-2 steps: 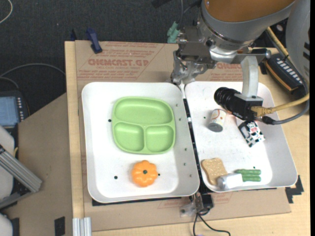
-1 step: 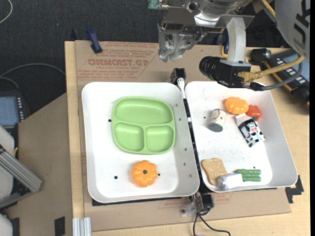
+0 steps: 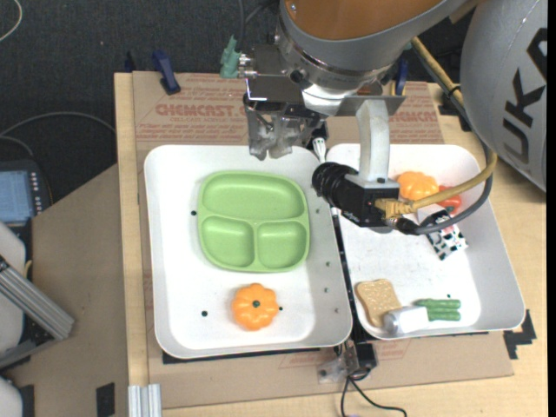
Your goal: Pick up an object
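Grey arm with orange band: cut off by top edge, beyond the green three-compartment plastic plate. Metal gripper, just past plate's far rim: blurred, detail unreadable. Right of plate, orange rounded plastic item partly covered by robot hardware; red piece beside it mostly hidden. Small black-and-white checked object, further right of plate: too small to identify. Blue-screened device, far left of plate: cropped by frame edge.
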Tool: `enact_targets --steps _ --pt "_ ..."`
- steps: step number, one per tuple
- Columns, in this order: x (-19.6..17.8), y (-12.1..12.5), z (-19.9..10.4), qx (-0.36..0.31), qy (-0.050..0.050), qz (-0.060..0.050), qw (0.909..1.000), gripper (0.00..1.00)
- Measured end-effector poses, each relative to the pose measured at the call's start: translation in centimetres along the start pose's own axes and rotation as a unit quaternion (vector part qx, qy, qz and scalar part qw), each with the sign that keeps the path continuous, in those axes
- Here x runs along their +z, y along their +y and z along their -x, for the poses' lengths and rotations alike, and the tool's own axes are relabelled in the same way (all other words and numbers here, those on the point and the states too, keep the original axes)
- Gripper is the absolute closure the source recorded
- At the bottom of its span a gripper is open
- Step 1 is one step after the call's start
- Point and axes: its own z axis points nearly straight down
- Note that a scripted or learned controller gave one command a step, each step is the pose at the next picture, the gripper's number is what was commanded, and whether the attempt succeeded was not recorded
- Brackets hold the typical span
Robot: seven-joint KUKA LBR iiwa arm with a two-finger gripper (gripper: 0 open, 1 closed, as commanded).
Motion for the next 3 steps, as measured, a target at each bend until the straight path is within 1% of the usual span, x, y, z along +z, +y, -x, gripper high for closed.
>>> enact_targets --steps 1,2,3 --pt "-3.0 -1.2 6.9 0.006 0.001 0.005 1.0000 1.00" --pt "-4.8 -1.2 2.3 0.001 0.001 0.004 1.0000 1.00" --pt "-4.7 -1.2 0.1 0.001 0.001 0.004 1.0000 1.00"
